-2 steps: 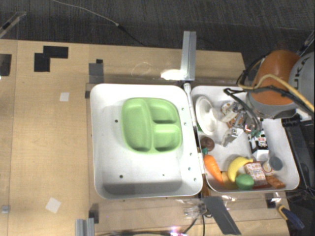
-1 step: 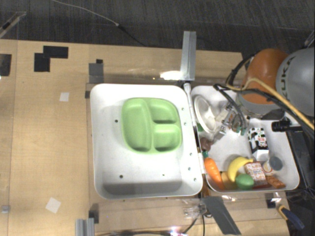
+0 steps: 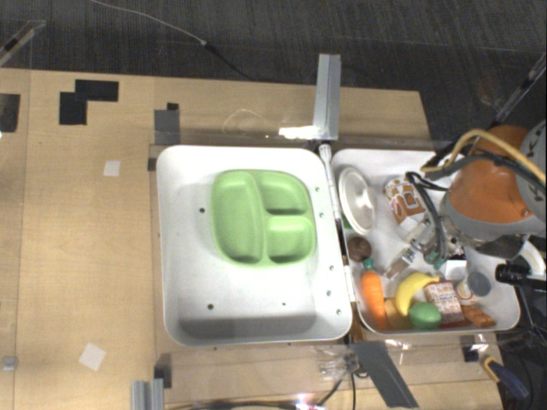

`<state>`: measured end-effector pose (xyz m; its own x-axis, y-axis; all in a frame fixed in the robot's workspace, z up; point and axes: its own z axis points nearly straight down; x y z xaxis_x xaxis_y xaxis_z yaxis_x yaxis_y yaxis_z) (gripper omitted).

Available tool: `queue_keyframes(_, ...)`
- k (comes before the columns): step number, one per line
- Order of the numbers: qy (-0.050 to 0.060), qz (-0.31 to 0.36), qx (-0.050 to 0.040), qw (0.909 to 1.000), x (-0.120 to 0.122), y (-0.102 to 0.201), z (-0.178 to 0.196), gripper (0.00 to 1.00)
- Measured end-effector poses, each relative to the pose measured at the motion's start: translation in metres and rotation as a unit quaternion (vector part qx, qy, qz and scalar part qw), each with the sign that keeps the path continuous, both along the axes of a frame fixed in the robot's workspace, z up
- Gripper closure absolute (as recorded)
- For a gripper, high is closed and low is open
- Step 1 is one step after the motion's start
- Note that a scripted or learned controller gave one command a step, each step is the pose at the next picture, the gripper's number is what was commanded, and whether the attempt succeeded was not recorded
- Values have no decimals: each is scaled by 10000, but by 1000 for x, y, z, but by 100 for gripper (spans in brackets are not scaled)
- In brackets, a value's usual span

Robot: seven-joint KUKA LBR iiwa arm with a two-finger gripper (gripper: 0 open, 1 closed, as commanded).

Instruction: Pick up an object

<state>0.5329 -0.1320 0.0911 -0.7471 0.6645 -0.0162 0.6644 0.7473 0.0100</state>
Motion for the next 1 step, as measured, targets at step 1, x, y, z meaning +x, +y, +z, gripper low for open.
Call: queue_keyframes(1,-8,-1124,31,9937,30,45,0,0)
